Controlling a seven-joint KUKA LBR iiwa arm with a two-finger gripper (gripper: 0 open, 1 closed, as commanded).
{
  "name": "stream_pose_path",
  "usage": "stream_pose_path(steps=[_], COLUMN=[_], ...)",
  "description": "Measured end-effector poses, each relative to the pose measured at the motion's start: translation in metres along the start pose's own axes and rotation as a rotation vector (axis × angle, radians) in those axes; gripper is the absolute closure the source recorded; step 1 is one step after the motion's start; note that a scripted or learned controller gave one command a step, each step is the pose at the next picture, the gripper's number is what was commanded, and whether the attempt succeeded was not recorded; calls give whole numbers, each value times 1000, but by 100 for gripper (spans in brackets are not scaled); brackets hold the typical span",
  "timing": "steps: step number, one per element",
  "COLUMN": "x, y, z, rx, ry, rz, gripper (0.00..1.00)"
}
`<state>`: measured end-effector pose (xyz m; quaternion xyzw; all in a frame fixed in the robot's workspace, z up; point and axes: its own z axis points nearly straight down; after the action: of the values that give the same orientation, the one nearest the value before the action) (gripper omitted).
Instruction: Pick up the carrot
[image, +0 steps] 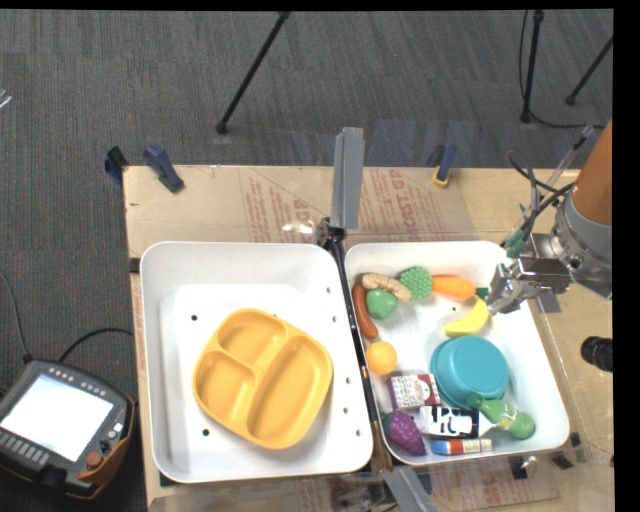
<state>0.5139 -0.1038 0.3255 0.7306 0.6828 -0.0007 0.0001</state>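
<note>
Carrot (453, 287) lies in the right bin (552, 372), upper part, orange body with green leafy end pointing right, free of the gripper. Left to right: tablet-like handheld screen (60, 415) at the bench's lower-left corner, partly cut off. Left bin (170, 270) holds a yellow divided plate (262, 376), three compartments. Grey post (347, 180) stands at the junction of the two bins. In the right bin: red-brown sausage (364, 310) along the left wall, green pepper-like piece (381, 302) touching a tan piece (385, 285), bumpy green ball (415, 282) just beside the carrot's left end. Orange fruit (380, 357) below those. Small carton (411, 389) with red and white print, lettering too small to read. Purple grapes (405, 432) at the bottom edge. Black-and-white box (447, 421) with unreadable lettering, a slim red-blue item under it, hard to identify. Teal bowl (470, 368), upside down, mid-bin. Yellow banana slice (470, 319) between bowl and carrot. Green pear-like piece (510, 420) lower right. Gripper (505, 292) hovers just right of the carrot's leafy end, above the banana; cannot tell its state, metal parts blur together. Bench cardboard shows reversed red lettering, not legible. Arm cut off at the right.
</note>
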Motion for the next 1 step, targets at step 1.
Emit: stream_pose_path(steps=[1], x=[0], y=[-1], z=[3], rx=[5], ry=[0], rz=[0], gripper=[0])
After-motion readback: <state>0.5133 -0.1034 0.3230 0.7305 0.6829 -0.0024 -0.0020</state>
